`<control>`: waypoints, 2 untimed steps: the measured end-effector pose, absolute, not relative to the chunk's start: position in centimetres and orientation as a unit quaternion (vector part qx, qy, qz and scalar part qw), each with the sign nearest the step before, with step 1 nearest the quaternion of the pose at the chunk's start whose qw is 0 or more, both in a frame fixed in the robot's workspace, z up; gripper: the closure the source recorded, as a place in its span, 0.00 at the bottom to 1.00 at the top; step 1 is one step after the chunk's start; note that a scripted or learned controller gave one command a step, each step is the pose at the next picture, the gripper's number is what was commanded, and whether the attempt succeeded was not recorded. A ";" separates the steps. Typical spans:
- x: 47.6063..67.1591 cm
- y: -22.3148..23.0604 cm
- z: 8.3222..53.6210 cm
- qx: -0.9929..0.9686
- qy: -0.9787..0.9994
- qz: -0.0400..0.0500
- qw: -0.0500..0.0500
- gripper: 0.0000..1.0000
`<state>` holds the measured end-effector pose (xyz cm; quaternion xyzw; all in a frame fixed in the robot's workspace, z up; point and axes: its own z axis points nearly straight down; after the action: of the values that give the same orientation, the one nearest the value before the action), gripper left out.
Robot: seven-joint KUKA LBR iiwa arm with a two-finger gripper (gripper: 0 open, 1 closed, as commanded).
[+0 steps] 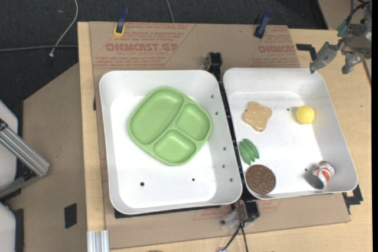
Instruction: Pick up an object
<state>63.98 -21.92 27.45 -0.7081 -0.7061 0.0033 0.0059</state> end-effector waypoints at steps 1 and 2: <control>64.2 -21.8 28.2 -0.707 -0.707 0.000 0.000 0.00; 64.4 -21.3 22.1 -0.706 -0.708 0.001 0.002 0.00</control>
<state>64.38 -21.29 22.12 -0.7064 -0.7078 0.0012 0.0025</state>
